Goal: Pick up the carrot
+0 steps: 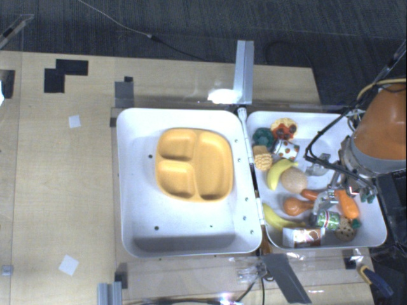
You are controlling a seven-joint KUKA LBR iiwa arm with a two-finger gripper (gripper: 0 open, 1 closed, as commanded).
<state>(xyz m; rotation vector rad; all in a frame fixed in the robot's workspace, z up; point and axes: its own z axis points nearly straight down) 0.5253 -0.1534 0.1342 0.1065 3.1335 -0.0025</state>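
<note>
Carrot [348, 204] lies in the right bin [379, 234], toward its outer side, just above a brown cookie [344, 231] and right of a green-labelled can [328, 220]. Beside the carrot the tool [336, 194] hangs low; its spread is unclear.

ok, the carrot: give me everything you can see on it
The carrot is a short orange toy piece, smooth like plastic, with a dark green tuft at its lower end. It lies tilted in the right bin, near that bin's right wall, partly under the claw and the arm's wrist. A green-and-red can sits just to its left and a brown cookie just below. Whether the claw grips it is unclear.
</note>
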